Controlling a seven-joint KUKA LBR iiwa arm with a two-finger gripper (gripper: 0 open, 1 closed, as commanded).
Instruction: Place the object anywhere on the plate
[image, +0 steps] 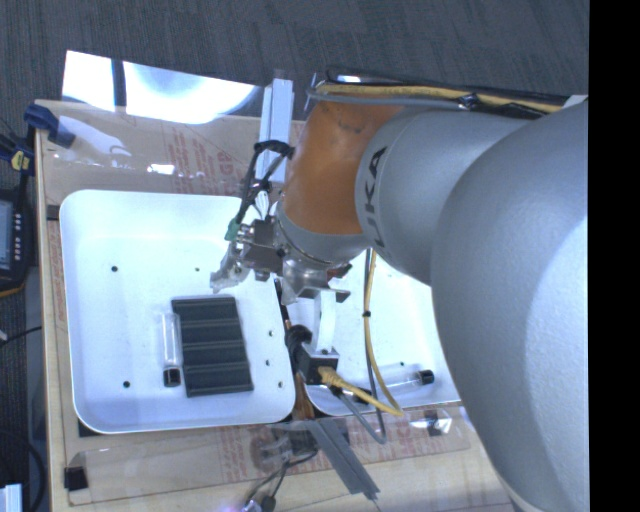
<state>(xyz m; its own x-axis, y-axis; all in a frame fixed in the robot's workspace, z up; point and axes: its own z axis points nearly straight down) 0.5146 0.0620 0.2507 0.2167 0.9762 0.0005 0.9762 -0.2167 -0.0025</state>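
Near, in the left bin (100, 400): a dark ribbed block (212, 345), a clear tube (168, 338) just left of it; in the right bin (405, 335), a capped tube (400, 381); farther, the gripper (240, 262) hangs just beyond the block; whether wide or narrow, cannot tell.

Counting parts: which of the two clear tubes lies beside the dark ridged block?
The tube in the view's left bin, along the ridged block; the other tube lies in the right bin.
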